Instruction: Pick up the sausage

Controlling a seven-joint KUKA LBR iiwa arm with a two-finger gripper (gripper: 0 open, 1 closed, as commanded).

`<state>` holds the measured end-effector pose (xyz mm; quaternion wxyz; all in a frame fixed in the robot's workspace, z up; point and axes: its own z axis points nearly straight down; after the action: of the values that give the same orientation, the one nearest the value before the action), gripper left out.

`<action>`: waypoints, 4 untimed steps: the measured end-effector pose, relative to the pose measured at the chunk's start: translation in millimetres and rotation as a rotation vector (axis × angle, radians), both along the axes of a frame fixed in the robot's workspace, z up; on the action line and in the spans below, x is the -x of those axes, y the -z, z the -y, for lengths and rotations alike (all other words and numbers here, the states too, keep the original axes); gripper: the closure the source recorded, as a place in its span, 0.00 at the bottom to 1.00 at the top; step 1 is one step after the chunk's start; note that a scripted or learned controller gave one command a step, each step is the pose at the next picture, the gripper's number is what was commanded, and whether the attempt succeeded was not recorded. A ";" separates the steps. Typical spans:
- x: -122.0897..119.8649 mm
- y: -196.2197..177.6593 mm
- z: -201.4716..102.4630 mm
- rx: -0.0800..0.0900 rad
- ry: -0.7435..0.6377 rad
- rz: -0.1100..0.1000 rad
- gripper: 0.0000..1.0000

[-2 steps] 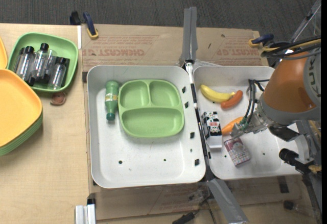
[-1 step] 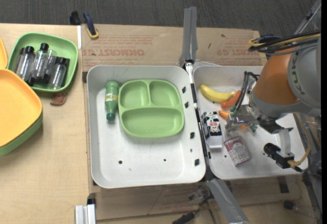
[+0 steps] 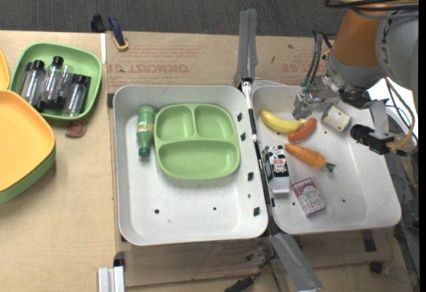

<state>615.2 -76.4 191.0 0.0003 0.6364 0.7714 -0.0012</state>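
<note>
The sausage (image 3: pixel 303 130), short and red-orange, lies in the right bin (image 3: pixel 353 207) against the right end of a yellow banana (image 3: pixel 279 122). My gripper (image 3: pixel 305 107) hangs just above and behind the sausage, at the far side of that bin. It is open and nothing shows between its fingers. The grey arm with its orange band reaches in from the upper right.
Around the sausage lie an orange carrot (image 3: pixel 309 155), a white cylinder (image 3: pixel 336 118), a black-and-white carton (image 3: pixel 277 164) and a pink packet (image 3: pixel 309 195). The left bin (image 3: pixel 133 217) holds a green divided plate (image 3: pixel 196 140) and a green bottle (image 3: pixel 145 130).
</note>
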 end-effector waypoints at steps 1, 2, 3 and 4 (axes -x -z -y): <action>-2.0 87.5 29.9 0.000 0.165 0.024 1.00; 25.4 87.7 29.1 0.005 0.030 0.026 1.00; 43.2 94.8 23.8 -0.001 0.036 0.000 1.00; 56.4 99.4 55.1 -0.002 0.212 -0.001 1.00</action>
<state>558.8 -131.5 91.6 -0.0007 0.7143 0.6998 -0.0008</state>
